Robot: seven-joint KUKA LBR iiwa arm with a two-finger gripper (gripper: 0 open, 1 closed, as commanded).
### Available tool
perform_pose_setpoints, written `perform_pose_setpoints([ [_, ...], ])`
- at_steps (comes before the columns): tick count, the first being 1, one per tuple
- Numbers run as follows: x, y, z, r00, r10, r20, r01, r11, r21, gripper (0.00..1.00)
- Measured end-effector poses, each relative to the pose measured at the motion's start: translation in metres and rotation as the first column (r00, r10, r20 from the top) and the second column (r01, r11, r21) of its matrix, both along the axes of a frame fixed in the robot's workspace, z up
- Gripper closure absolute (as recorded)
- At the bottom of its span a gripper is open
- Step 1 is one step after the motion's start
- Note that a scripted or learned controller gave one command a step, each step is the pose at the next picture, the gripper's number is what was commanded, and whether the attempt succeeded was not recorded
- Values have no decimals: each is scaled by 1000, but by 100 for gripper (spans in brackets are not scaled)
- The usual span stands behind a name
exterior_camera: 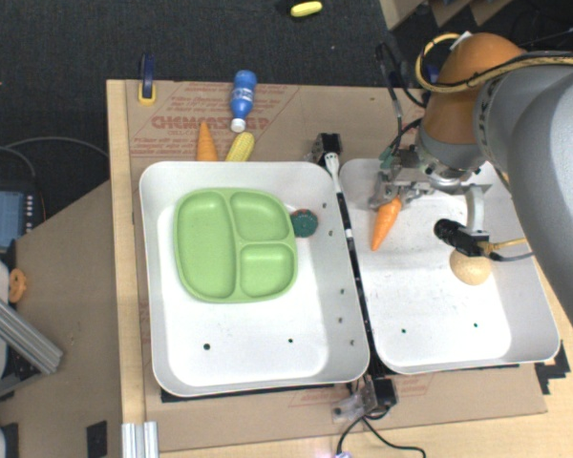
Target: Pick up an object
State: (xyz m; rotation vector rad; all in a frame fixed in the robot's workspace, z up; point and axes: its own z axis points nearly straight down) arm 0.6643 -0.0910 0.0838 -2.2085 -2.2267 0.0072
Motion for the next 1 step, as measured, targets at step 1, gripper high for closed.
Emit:
perform_pose_setpoints([
  [1,-45,66,107,1000,-1,11,1,1000,2,100],
])
